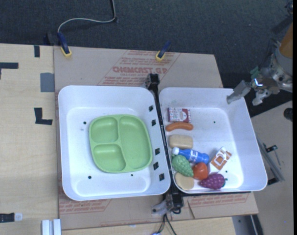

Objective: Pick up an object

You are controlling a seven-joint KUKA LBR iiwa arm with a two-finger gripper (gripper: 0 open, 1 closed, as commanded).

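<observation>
A green plastic divided plate (121,143) is lying in the left white bin (70,102); toy foods are clustering at six o'clock in the right white bin (246,131), purple plastic grapes (213,181) included. At three o'clock, the two-finger gripper (245,93) is hovering released, grasping nothing—picking isn't yet done.

Two white bins (70,146) are showing against brown cardboard (133,70) printed in red lettering. A lime-green divided plate (121,143) is sitting in the left one. In the right one are lying an orange-red hot dog (179,127), a tan bread roll (180,141), a blue bottle (193,155), a green vegetable (182,166), a red tomato (200,171) and purple grapes (213,181).
</observation>
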